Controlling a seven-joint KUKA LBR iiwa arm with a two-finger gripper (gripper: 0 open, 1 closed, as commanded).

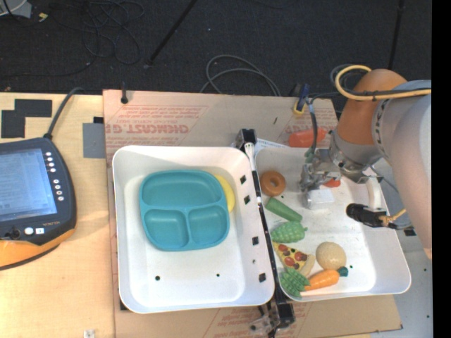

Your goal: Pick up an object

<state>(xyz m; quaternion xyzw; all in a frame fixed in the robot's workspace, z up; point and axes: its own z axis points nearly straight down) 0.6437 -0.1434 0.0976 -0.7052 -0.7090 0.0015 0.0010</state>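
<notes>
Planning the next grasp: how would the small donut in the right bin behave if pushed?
The donut lies flat on the right bin floor, so it would probably slide, not roll. It looks like a light toy, so a nudge may send it into the green pepper close beside it.

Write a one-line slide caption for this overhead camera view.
KUKA arm's gripper lowered into the right bin among toy foods, beside a teal divided plate in the left bin.

Teach pendant (32,192) at bench's left; black cables (141,20) on the dark floor behind.
</notes>
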